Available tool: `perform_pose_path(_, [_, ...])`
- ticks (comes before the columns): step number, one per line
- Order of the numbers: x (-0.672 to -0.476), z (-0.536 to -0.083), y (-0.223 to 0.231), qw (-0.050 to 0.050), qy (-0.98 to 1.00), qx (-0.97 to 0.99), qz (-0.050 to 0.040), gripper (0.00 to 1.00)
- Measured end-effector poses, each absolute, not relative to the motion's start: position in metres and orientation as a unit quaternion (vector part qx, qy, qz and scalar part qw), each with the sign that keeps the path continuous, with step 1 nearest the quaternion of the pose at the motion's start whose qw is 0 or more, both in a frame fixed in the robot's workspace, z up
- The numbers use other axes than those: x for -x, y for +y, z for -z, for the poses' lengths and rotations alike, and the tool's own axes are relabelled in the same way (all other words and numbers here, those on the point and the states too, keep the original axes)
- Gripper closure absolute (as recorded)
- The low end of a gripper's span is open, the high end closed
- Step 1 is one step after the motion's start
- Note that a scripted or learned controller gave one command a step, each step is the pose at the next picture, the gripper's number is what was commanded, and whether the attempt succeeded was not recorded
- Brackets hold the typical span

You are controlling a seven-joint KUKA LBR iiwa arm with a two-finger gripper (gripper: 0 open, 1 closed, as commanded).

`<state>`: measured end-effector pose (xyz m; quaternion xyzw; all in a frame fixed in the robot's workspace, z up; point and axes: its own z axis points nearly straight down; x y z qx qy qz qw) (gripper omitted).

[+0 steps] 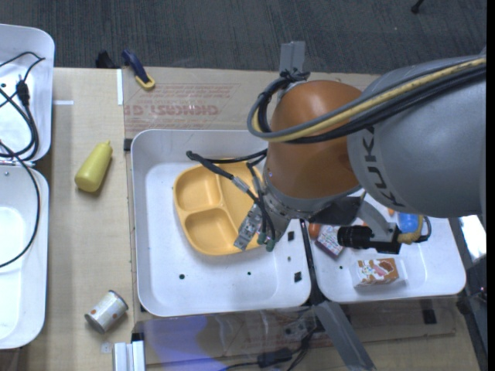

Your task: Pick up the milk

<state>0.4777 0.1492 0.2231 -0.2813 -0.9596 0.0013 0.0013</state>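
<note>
Milk carton point(379, 273) lies flat in right bin point(433, 284), long axis left-right.

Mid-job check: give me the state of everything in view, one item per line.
End effector: low over the yellow tray's right edge, nothing visibly held.
Yellow tray: flat in the left bin, compartments bare.
Milk carton: lying in the right bin, untouched.
Mustard bottle: lying on the bench.
Can: on its side.

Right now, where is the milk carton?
The milk carton lies in the right bin, near its front edge, just below the arm.
</note>
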Motion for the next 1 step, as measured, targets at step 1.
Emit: perform_pose_path(1, [-0.4784,-0.2181,0.1354,0.000,-0.999,0.049,-0.0001,1.00])
